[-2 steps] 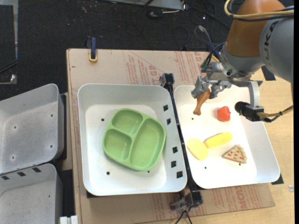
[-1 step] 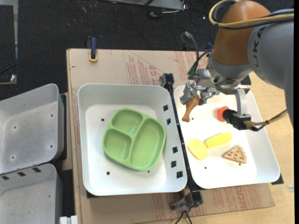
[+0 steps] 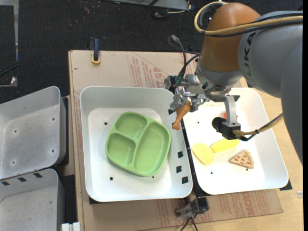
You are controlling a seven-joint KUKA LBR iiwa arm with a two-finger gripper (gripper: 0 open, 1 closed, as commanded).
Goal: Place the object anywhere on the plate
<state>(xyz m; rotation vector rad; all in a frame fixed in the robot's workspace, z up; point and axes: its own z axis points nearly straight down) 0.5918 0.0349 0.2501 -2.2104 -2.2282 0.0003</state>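
Cardboard-topped bench w/ two white bins. Gripper (image 3: 184, 101) hangs over the rim between them, fingers closed on an orange-brown toy piece (image 3: 180, 114), poss. a carrot or sausage, long axis slanting down-left. Green divided plate (image 3: 138, 143) sits in the left bin (image 3: 94, 143), down-left of the gripper, so next move prob. carries that way.

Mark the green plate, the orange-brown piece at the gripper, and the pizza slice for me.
green plate (image 3: 138, 147): camera view, on the ridge between its compartments.
orange-brown piece (image 3: 180, 114): camera view, mid-length, hanging below the gripper (image 3: 185, 101).
pizza slice (image 3: 242, 159): camera view, centre of the wedge.
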